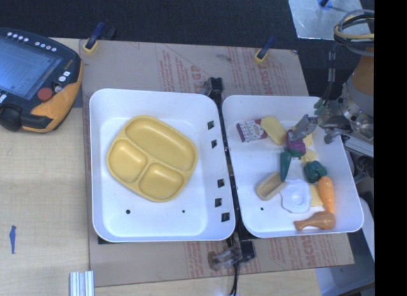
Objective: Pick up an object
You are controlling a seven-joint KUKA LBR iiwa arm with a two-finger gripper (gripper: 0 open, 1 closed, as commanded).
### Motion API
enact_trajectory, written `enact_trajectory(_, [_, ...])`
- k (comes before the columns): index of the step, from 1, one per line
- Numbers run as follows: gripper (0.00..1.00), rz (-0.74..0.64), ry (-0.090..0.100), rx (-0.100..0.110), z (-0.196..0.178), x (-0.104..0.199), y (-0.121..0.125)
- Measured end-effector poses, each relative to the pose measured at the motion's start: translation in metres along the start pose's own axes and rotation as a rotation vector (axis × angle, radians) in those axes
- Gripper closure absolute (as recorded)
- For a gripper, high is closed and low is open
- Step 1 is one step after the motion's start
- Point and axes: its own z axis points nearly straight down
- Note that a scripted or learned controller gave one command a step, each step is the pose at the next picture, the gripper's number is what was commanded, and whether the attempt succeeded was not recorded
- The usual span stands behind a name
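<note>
The right bin (254,221) holds several toy foods: a purple piece (294,142), a yellow piece (275,129), a pink packet (252,130), a teal pod (284,164), a dark green piece (314,171), an orange carrot (326,193), a white round piece (296,198), a tan roll (270,186) and a brown drumstick (315,223). My gripper (316,132) hangs over the bin's upper right part, just right of the purple piece. It looks open, with nothing between its fingers.
The left bin (108,225) holds a yellow divided plate (151,158). A teach pendant (35,81) lies on the bench at the far left. Black clips (219,180) run along the seam between the bins.
</note>
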Motion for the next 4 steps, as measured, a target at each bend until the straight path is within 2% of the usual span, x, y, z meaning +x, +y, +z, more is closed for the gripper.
enact_trajectory(1, [0.0,0.001,0.0,0.008,0.114,-0.026,0.013])
enact_trajectory(2, [0.0,-0.003,-0.004,-0.011,0.129,-0.022,0.04])
enact_trajectory(3, [1.0,-0.001,-0.003,-0.003,0.121,-0.023,0.037])
enact_trajectory(4, [1.0,-0.007,0.002,-0.01,0.036,0.053,0.049])
